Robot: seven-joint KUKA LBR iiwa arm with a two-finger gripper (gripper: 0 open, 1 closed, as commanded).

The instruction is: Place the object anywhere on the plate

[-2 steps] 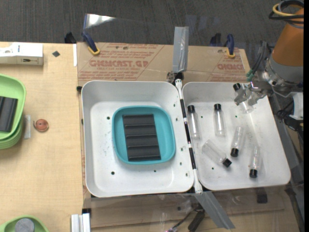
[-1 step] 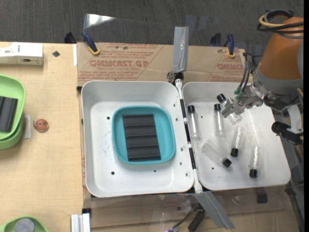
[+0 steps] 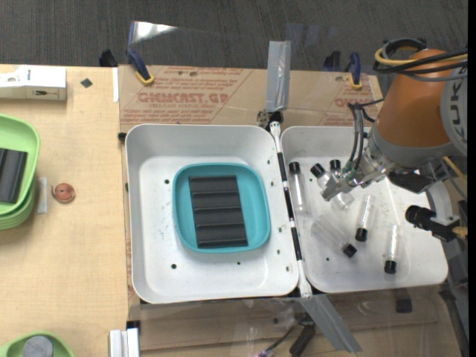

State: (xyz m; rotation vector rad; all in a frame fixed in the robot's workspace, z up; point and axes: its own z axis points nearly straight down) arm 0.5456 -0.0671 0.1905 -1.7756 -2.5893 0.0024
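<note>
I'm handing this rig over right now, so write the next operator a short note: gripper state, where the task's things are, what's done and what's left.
Gripper: low over the right bin, among the vials; whether it holds one cannot be told from this view.
Vials: several clear ones with black caps lie loose in the right bin, e.g. one at.
Teal plate: in the left bin, carrying only its dark ridged insert.
Done: nothing on the plate yet.
Left: secure a vial, carry it across, set it on the plate.
</note>
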